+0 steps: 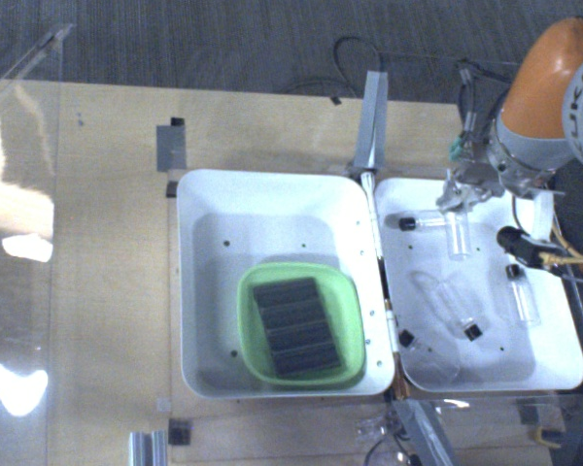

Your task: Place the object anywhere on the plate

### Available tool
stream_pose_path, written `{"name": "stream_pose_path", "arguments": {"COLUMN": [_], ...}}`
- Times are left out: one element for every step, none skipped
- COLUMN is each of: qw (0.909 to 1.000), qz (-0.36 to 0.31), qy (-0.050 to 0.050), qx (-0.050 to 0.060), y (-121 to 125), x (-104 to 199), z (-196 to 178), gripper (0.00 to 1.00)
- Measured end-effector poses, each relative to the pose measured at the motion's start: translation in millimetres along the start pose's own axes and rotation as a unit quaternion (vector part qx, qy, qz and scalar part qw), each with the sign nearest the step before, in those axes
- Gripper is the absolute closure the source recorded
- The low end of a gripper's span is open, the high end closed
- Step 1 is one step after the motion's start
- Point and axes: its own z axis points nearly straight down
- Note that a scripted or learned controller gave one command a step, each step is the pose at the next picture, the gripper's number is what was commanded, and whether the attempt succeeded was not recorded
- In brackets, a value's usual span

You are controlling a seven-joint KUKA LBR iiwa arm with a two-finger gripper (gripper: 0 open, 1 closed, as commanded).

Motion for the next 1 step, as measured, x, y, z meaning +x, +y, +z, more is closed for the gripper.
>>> {"name": "stream_pose_path", "arguments": {"qw": [0.9946], "qz": [-0.103], "qy": [0.001], "qx": [0.001], "y": [-66.7], "x": [57.7], "z": [20.3], "gripper": [1.00]}}
